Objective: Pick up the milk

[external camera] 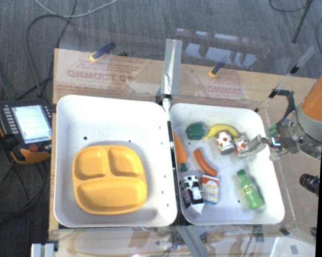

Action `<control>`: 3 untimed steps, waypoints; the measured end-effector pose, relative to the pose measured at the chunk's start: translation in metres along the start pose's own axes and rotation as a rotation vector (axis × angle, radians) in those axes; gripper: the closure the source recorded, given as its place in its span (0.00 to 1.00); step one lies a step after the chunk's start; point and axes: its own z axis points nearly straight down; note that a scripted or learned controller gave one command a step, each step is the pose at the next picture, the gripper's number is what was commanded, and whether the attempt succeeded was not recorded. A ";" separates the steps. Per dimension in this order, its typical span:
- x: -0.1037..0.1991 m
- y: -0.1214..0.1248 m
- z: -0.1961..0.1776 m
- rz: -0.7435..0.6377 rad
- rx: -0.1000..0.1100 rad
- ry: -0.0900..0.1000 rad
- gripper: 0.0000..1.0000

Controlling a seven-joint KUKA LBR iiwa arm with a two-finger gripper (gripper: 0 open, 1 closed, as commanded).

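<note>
Arm: grey, orange band above the wrist, enters from the view's right edge and reaches toward the right bin [267, 185].
Gripper [252, 146]: low over the right bin's upper right part, pointing left; the metal fingers lie against a small red-and-white item [241, 144]. How far the fingers are parted cannot be told, nor whether they grasp that item.
Milk [192, 189]: small black-and-white cow-pattern carton at the right bin's lower left, close to the wall shared with the left bin, well apart from the gripper.
Beside the milk: a red-and-white carton [210, 189] touches it on the right.
Above the milk: an orange sausage-shaped piece [204, 162] lies at a slant; an orange carrot [179, 148] lies along the shared wall.
Far from the milk, top of right bin: a green pepper [195, 131], a yellow banana [222, 129] and a red-spotted white can [224, 141].
Right of the milk: a green bottle [249, 189] lies tilted near the right wall.
Left bin [66, 146]: left of the milk, across the shared wall; holds a yellow divided tray [109, 178] with three compartments.
</note>
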 end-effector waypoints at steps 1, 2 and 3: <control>0.039 -0.017 0.143 -0.259 -0.016 -0.006 0.00; 0.162 0.014 0.061 -0.266 -0.001 -0.001 0.00; 0.150 -0.039 0.062 -0.261 0.002 -0.002 0.00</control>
